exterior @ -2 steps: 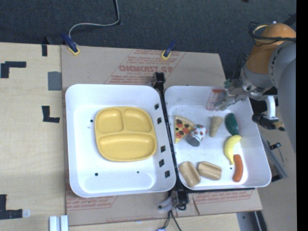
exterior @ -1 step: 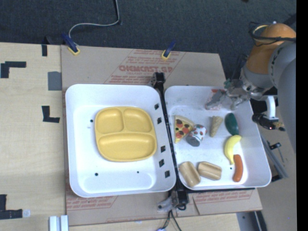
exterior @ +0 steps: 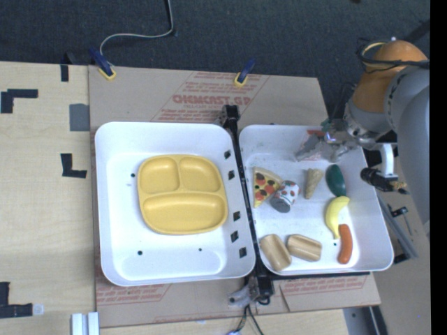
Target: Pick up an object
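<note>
yellow divided plate (exterior: 183,193) in left bin (exterior: 115,187), cardboard sheet (exterior: 202,100)

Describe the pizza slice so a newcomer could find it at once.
Look in the right bin, on its left side near the divider between the two bins. The pizza slice lies there, just left of a small grey can. It is the only flat orange wedge with dark spots; nearby bread rolls are plain tan.

Two white bins sit side by side. The left bin (exterior: 115,187) has a yellow plate (exterior: 183,194). The right bin (exterior: 370,236) has toy food: pizza (exterior: 265,185), a banana (exterior: 336,213), a hot dog (exterior: 345,244) and two bread rolls (exterior: 290,249). The gripper (exterior: 312,147) hangs over its top part.
</note>
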Action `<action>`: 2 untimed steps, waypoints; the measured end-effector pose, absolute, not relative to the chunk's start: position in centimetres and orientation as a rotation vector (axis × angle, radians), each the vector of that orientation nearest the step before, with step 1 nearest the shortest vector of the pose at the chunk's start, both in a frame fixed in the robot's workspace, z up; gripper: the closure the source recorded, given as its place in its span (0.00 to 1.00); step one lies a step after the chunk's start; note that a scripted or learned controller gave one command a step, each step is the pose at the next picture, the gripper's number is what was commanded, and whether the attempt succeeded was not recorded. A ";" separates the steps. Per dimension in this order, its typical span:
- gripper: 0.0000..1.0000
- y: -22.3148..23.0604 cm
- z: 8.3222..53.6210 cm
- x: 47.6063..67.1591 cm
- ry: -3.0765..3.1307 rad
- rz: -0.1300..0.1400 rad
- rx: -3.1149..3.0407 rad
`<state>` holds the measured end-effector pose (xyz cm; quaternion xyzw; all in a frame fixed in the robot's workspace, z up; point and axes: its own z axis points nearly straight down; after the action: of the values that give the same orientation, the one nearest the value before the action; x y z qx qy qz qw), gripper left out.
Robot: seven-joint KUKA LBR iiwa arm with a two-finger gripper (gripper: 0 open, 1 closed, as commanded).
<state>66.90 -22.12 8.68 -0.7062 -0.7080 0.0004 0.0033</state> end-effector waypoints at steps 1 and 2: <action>1.00 -22.2 9.7 67.0 -2.228 0.000 -2.219; 1.00 -17.1 24.2 67.0 -2.227 -0.004 -2.220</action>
<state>66.96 -17.07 24.16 -0.7060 -0.7082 -0.0012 -0.0017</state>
